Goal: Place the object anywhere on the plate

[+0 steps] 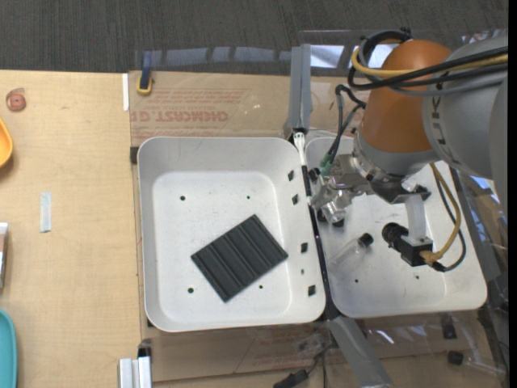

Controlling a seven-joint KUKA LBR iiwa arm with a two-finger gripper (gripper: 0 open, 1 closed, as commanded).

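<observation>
A grey KUKA arm (452, 95) with its orange band (404, 95) reaches over the right-hand white bin (420, 293), its gripper (329, 204) low near that bin's left edge, close to the wall it shares with the left bin (161, 241). Whether the pincer is open or closed, or has hold of anything, cannot be told from here. A dark ribbed rectangular plate (240, 257) lies flat and askew on the left bin's floor, toward its near right corner. A small clear object (351, 251) rests on the right bin's floor, just below the gripper.

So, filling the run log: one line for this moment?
arm: over right bin | pincer: near divider | ridged dark plate: left bin, bare
</observation>
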